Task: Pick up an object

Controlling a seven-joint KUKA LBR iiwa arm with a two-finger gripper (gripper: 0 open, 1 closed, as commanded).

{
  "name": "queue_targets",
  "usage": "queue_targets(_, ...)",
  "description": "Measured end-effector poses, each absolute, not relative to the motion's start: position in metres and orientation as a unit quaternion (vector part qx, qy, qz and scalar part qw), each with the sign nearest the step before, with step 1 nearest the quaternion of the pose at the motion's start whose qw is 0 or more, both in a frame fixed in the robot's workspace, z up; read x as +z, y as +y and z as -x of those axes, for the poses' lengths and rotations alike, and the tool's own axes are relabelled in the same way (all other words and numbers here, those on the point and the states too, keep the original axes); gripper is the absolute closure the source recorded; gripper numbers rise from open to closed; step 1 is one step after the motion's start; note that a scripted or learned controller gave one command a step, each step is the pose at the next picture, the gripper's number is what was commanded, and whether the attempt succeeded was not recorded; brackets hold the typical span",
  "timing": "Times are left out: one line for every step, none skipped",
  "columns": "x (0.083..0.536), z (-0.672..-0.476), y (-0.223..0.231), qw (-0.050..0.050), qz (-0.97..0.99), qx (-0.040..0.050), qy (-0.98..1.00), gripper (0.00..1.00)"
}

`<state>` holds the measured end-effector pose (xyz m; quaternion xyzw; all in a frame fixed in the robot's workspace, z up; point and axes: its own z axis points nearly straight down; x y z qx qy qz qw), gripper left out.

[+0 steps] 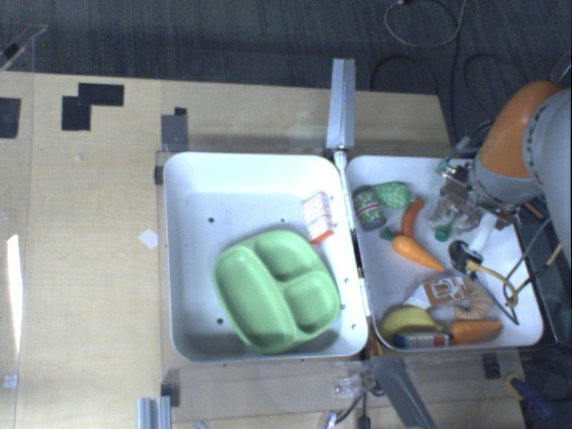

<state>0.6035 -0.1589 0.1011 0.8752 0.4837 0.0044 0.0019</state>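
The robot arm is big and round. Most of it is grey and smooth. A bright orange band wraps around it near the end. Below the band is a small metal part made of shiny silver bits. That part is the gripper. Thin black cables loop out from the arm, and one has a yellow bit.

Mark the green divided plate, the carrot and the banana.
green divided plate [277, 290], camera view, centre ridge.
carrot [417, 252], camera view, mid body.
banana [408, 318], camera view, middle of its curve.
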Motion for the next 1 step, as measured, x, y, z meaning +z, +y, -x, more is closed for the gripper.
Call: queue_targets(0.2417,-0.6110,-0.0866,0.001,-0.877,0.0027,0.481,1.00)
